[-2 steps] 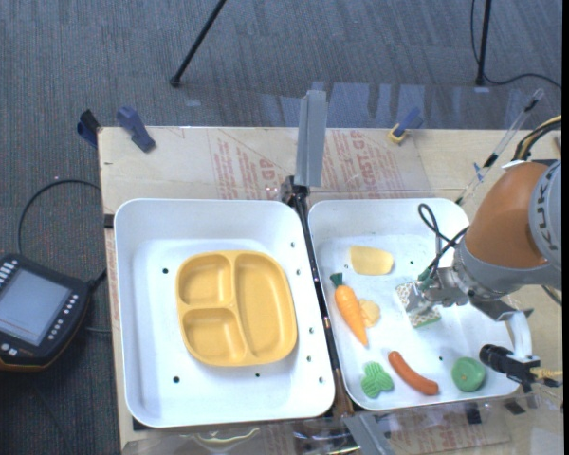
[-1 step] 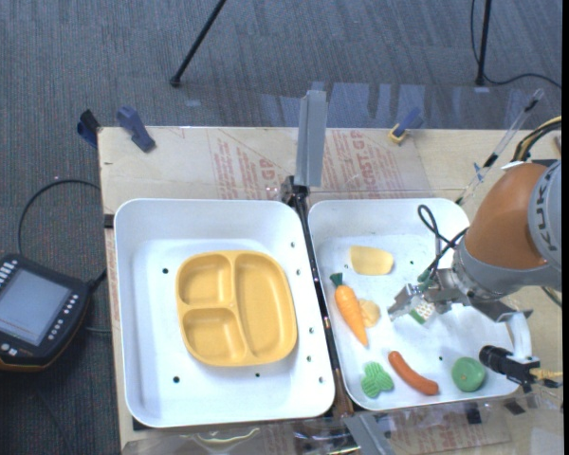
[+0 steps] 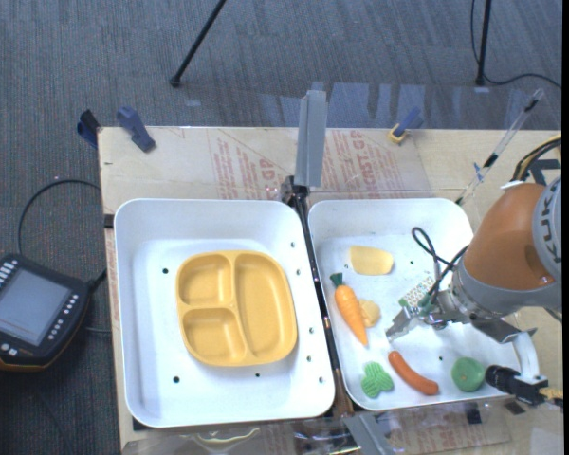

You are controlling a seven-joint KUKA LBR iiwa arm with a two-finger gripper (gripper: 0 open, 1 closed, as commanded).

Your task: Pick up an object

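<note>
Orange plastic carrot [image 3: 350,314] lies near the right white bin's [image 3: 452,211] left edge, with the metal two-finger gripper [image 3: 404,324] just beside it; whether its fingers are spread I cannot tell.

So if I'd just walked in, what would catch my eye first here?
Probably the yellow divided tray, alone in the left bin. Next, the bright toy food scattered in the right bin: an orange carrot, a sausage and a green piece. The grey arm's end effector hangs beside the carrot.
</note>
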